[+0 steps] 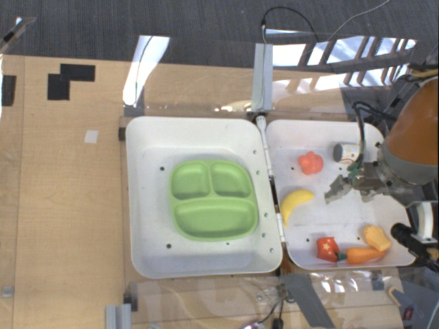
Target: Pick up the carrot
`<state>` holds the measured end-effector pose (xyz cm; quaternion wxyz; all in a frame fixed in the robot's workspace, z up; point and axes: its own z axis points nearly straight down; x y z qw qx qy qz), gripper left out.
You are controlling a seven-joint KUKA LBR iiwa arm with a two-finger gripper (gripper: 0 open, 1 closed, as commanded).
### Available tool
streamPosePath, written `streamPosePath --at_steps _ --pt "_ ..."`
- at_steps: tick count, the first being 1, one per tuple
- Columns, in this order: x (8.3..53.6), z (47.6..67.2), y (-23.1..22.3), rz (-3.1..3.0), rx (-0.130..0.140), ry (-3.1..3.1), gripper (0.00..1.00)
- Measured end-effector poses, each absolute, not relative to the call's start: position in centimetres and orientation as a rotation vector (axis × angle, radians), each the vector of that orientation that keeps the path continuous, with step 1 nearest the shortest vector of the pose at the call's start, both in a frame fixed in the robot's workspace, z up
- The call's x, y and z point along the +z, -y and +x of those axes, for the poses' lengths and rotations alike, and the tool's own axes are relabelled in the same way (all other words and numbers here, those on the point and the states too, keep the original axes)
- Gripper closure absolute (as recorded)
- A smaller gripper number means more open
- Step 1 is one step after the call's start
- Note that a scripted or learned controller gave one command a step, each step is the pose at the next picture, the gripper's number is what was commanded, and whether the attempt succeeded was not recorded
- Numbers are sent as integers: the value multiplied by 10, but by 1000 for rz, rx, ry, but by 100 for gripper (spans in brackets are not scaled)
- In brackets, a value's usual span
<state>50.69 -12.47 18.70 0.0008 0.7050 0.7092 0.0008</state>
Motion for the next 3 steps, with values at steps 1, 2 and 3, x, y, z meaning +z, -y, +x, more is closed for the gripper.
streamPosePath --at_steps 1,2,3 --pt "135 488 187 2115 2 -2320 0" --pt "91 491 206 1816 8 -2551 0" --pt "102 494 204 1811 15 -2550 100"
